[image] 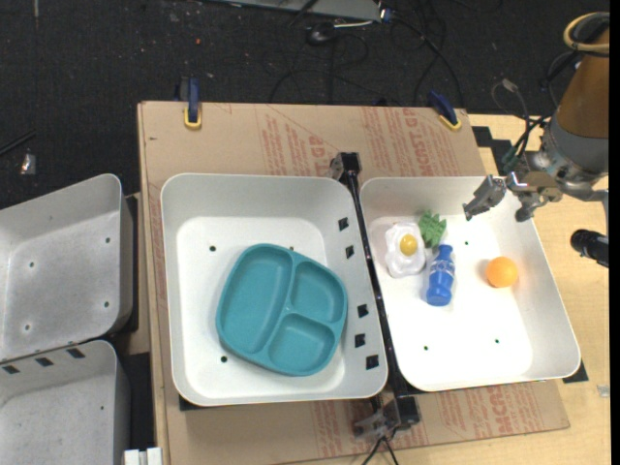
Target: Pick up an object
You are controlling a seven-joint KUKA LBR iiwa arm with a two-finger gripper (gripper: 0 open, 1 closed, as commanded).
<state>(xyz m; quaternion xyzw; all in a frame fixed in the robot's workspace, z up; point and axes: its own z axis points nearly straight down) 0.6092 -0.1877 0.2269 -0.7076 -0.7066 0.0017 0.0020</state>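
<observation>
At the upper right corner of the right bin (542,289), we find the gripper (506,200) poised with its two fingers spread apart and nothing between them. It stands above the bin's far rim, apart from every object.

Nearest to it, down and slightly left, lies the orange ball (502,272), alone on bare bin floor. We judge it light, firm and smooth; being round, it may roll or squirt from the fingers unless taken squarely across its middle. Its clear surroundings make it the easiest candidate.

Further left sits the blue bottle (440,275), lying roughly lengthwise toward the camera; we judge it light, rigid plastic, best clamped across its narrow body. It is just beside the fried egg toy (405,248), which is flat and low, offering little to grip. A small green item (432,227) touches the egg's upper right edge; its kind is unclear. This cluster is crowded, and a grasp there risks nudging neighbours.

The left bin (184,260) holds one teal divided plate (281,308), wide and shallow, awkward except at its rim.
</observation>
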